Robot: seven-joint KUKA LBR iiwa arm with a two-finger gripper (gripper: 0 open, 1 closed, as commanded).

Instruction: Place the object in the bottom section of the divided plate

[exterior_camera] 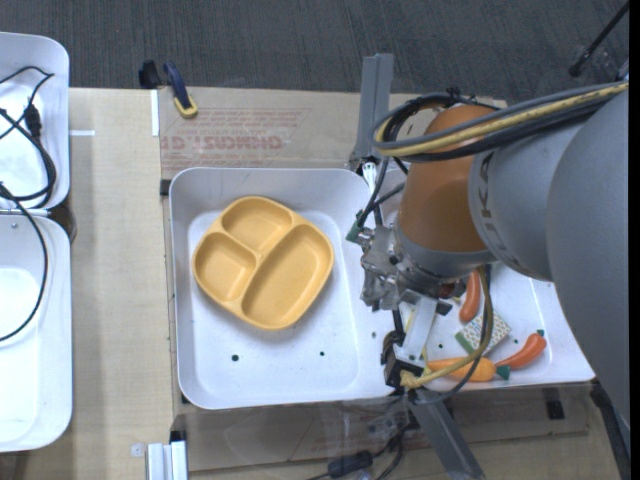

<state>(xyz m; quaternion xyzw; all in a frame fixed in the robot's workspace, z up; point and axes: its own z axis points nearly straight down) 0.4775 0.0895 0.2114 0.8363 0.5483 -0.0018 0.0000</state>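
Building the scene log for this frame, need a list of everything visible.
plate: 1, yellow, three sections, nothing in them, in the left bin
toy vegetables: about 3, orange to red, in the right bin, partly behind the arm
patterned pad: 1, pale with dark dots, in the right bin among the vegetables
bins: 2, white, side by side, left and right
cardboard sheet: 1, brown with red print, under the bins
clamp: 1, blue and yellow, at the far edge of the cardboard
trays: 2, white, at the view's left edge
cables: black, looped over the trays
arm: 1, grey with an orange band, over the right bin
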